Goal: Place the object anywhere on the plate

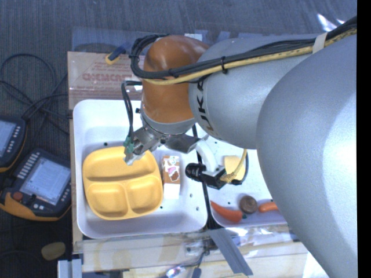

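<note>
The yellow plate [122,182] lies in the left bin [87,120]. It has three parts. The gripper [130,151] hangs over the plate's top edge, near the middle. I cannot tell what the gripper is doing with its tips. A small box [171,170] with a brown and white label lies just right of the plate, touching its side. Farther right of the plate, in the other bin [215,214], lie a carrot [225,212], a brown ball [248,203] and a pale yellow block [232,165].

yellow 3-compartment plate [122,183] lies flat in the left bin [81,155].
</note>
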Controlling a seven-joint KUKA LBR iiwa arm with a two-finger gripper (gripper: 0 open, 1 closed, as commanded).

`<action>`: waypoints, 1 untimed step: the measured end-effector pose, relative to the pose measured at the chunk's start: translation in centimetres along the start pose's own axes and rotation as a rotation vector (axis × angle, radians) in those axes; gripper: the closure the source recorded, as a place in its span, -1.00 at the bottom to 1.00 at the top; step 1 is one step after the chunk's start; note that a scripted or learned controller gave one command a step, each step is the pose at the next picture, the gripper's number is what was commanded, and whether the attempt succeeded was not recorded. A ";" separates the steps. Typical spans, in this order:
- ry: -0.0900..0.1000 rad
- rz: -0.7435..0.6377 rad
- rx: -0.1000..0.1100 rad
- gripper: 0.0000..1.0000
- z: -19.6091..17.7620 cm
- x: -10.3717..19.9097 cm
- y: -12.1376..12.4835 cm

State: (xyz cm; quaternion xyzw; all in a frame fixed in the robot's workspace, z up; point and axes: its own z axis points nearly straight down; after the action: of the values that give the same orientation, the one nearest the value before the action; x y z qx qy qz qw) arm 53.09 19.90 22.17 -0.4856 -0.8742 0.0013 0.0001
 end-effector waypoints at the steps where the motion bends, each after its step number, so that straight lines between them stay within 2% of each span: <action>1: -0.002 0.011 -0.001 1.00 -13.3 -0.9 -6.0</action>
State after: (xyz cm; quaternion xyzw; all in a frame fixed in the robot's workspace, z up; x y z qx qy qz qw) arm 48.46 16.02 35.48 -0.4906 -0.8714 0.0011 -0.0009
